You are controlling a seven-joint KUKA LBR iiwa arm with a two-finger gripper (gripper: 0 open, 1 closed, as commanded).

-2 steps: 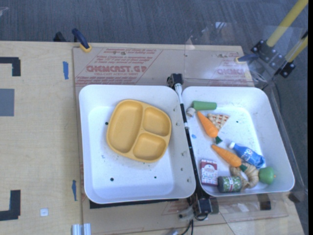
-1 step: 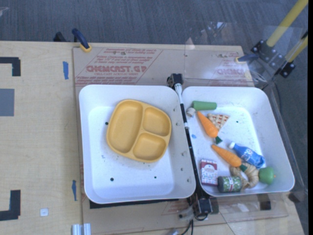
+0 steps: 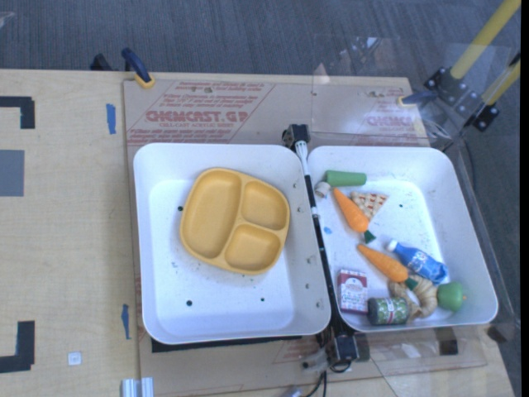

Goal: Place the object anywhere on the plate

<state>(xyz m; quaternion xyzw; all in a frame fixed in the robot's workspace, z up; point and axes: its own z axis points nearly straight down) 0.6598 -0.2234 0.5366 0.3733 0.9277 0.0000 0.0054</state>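
Yellow plate (image 3: pixel 234 220) in left bin (image 3: pixel 157 246); carrots (image 3: pixel 354 211), blue bottle (image 3: pixel 420 262), green apple (image 3: pixel 452 296), red box (image 3: pixel 353 290) in right bin (image 3: pixel 467 213); jaw state: can't tell

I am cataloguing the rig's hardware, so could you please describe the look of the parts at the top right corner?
Two slim yellow rods slant in, meeting a black bracket beside a clear plastic sheet. Whether they belong to the arm, I cannot tell.
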